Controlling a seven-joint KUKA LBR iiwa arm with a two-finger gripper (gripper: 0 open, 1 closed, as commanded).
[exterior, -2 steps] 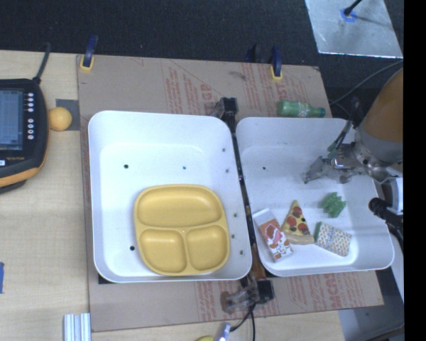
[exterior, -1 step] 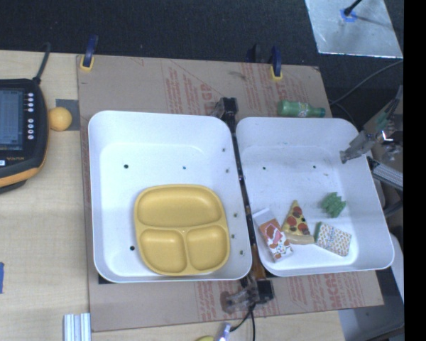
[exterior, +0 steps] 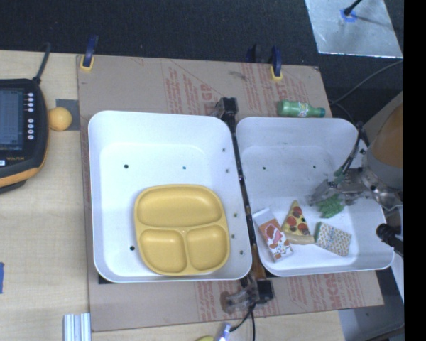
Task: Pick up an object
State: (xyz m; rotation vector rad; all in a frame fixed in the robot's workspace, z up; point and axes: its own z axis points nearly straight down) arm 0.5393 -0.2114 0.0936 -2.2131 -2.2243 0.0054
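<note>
The right bin [exterior: 284, 144] holds a pizza slice toy [exterior: 296, 221], a small red carton [exterior: 275, 239], a speckled square piece [exterior: 334, 239] and a small green object [exterior: 331, 207]. My gripper [exterior: 331, 192] reaches in from the right edge and is low over the right bin's right side. It is directly above and touching or almost touching the green object. I cannot tell whether the green object is gripped.
The left bin [exterior: 128, 148] holds a yellow divided plate [exterior: 181, 228]. Behind the right bin, a green bottle [exterior: 300, 109] lies on the cardboard. A teach pendant [exterior: 11, 133] and an orange ball [exterior: 59, 118] sit at the left. The arm's body [exterior: 385, 148] overhangs the right bin's right rim.
</note>
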